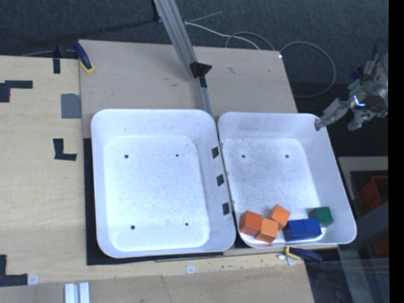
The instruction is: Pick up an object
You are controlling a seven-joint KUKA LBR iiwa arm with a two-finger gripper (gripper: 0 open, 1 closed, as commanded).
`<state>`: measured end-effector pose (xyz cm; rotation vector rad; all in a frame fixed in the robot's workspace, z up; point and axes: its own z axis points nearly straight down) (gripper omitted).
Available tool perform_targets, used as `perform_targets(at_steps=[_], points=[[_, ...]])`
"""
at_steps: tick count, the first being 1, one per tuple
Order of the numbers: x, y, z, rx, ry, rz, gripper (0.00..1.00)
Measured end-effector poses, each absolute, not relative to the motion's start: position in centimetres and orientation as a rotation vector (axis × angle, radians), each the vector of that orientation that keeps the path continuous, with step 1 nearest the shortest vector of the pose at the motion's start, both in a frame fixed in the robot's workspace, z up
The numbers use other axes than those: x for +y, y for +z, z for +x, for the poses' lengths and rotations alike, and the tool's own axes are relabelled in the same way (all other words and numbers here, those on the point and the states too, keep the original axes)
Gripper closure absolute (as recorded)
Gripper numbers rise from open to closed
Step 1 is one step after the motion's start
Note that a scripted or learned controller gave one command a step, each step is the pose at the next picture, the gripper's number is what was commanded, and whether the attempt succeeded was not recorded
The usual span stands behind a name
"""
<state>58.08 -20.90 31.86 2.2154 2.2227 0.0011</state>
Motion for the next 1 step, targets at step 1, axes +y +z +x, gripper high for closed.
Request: perform_targets(at_steps=[1], points=[[-20.87,31.80,57.89,2.224,-0.002,2.219,0.00]])
